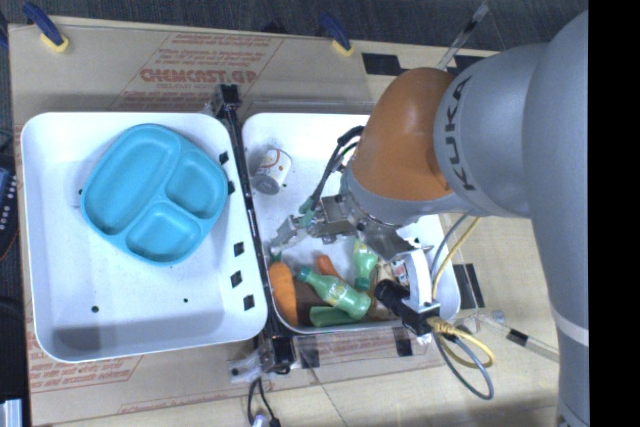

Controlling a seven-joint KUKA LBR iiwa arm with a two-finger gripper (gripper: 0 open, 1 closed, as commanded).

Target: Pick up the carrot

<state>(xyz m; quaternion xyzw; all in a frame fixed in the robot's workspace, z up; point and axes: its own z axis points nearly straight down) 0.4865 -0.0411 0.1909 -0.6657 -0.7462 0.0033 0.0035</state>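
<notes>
Carrot: the small orange plastic toy carrot (283, 290) lies at about 7 o'clock in the right-hand white bin (300, 130), close against the bin's left wall near the front corner, long axis running roughly 12 to 6.
Neighbours: a green plastic toy bottle (335, 293) lies just beside the carrot at its 3 o'clock, possibly touching; a second orange-and-green piece (325, 266) sits at the carrot's 1 o'clock.
Claw: the two-finger gripper (318, 223) hangs at the carrot's 1 o'clock, under the grey arm with its orange band (405, 140). I cannot tell from here whether it is spread or pressed together, and I see nothing held in it.
Handling, as I judge it: light, stiff, smooth-skinned, likely slippery, not fragile.
Hold, as I judge it: across the thick middle, fingers closing 9 to 3. The wall side leaves little room, so I would favour the upper end, away from the bottle.
Other bin: a light-blue compartment tray (155, 192) rests in the left-hand white bin (60, 315), well apart.
Also present: a small silver-and-white can (268, 168) lies at 11 o'clock in the right-hand bin.
</notes>
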